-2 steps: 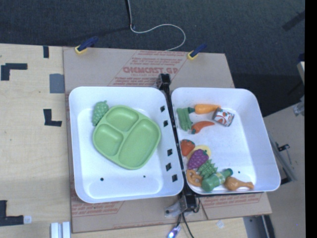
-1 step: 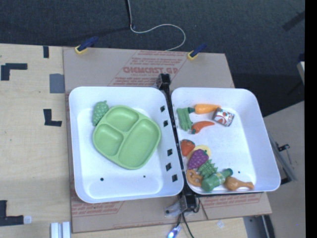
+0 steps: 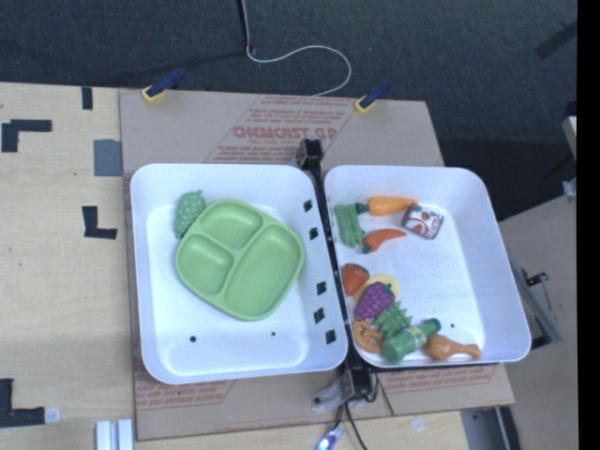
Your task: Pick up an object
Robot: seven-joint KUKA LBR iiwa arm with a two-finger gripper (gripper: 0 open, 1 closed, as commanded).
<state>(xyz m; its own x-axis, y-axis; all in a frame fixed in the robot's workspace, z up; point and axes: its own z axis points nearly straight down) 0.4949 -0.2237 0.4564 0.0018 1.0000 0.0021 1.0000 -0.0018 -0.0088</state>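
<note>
Toy can (image 3: 423, 221): isolated, upper right bin (image 3: 487, 279); easiest target.
Approach: straight down, clear of carrot (image 3: 391, 205).
Fingers: state cannot tell.

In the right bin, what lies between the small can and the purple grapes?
The camera view shows bare white bin floor between the small can and the purple grapes; the orange pepper lies just left of that line.

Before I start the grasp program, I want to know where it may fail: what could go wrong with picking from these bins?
The toys by the right bin's near corner, the purple grapes, green piece and orange squash, lie touching, so a grasp may catch two or slip. The green bean sits against the divider wall, leaving little finger room. The green plate in the left bin is wide and flat, likely hard to pinch.
</note>
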